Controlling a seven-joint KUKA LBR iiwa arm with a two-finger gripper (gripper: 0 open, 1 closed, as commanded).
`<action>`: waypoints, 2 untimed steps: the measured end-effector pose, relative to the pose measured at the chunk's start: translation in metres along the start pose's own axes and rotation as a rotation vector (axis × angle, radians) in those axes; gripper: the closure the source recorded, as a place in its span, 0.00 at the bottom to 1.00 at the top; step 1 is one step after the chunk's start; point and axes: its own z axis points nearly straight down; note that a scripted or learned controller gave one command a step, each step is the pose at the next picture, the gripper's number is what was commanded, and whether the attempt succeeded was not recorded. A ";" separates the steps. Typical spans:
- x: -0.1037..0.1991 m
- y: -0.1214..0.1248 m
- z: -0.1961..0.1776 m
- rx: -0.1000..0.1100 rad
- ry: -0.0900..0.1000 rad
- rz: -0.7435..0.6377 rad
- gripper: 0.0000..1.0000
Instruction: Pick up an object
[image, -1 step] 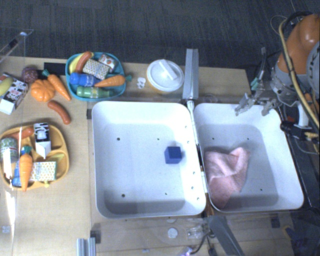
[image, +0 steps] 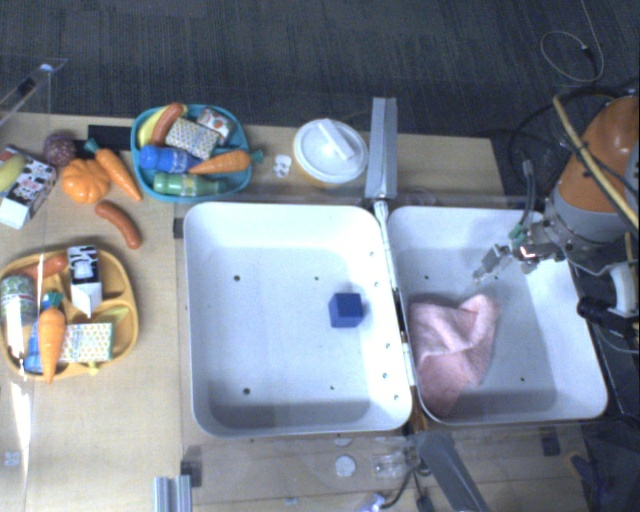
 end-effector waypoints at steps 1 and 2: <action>0.012 -0.042 0.057 -0.007 -0.002 -0.084 0.00; 0.036 -0.069 0.060 -0.020 -0.010 -0.112 0.00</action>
